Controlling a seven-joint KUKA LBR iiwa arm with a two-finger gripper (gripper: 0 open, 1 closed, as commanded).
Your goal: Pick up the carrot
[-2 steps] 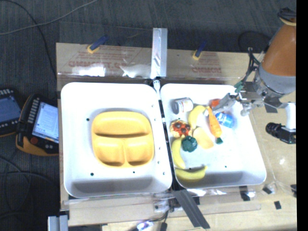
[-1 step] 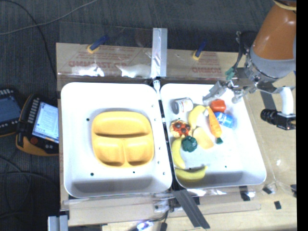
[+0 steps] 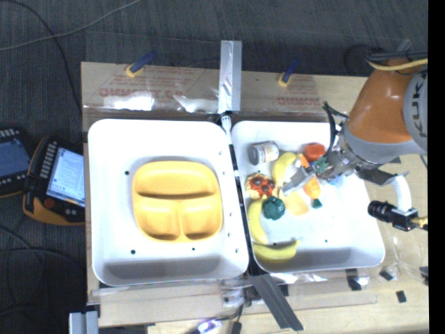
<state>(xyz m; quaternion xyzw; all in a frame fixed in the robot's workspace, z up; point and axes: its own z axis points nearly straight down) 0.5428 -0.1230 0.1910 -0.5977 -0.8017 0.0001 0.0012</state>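
Observation:
In the right bin a small orange piece with a teal-green end, which I take for the carrot, lies just below and right of my gripper's tip. My gripper reaches in from the right and sits low over the cluster of toys in the bin's middle, pointing down-left. It partly covers a yellow banana-like piece. The arm's body hides what lies directly under the wrist.
Around the gripper lie a silver can, a round orange-red fruit, an orange-red toy with green bits, a dark green piece and a long banana. The left bin holds a yellow divided tray.

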